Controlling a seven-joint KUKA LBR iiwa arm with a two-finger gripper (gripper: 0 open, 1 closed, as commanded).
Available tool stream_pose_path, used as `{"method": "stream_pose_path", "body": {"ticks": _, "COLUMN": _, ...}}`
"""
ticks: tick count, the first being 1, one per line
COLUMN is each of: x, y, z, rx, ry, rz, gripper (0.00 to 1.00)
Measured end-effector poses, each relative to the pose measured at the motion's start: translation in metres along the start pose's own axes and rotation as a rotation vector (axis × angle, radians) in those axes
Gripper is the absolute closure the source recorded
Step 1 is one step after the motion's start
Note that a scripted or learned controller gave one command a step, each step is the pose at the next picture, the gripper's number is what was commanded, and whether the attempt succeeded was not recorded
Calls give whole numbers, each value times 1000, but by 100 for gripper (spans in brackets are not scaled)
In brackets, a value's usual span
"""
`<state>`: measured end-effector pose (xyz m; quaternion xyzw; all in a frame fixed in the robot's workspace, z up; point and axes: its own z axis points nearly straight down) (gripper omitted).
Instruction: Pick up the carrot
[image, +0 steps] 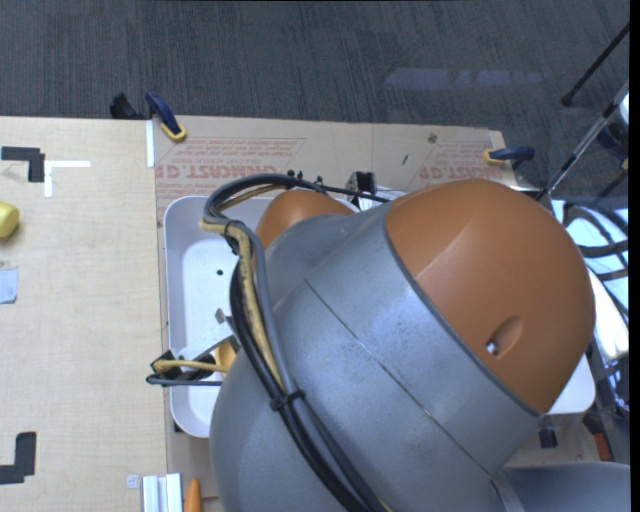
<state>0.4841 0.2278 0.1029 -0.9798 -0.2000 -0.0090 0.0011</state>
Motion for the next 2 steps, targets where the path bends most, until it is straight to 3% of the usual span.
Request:
{"method": "stream_pose_path", "body": {"ticks": 1, "x": -6, "y": -1, "z": -34, "rx": -3, "ry": -21, "rz": 178, "gripper": 100}}
{"method": "stream_pose_path", "body": {"ticks": 2, "x": -5, "y": -2, "z": -36, "rx": -2, "ry": -20, "rz": 200, "gripper": 100}}
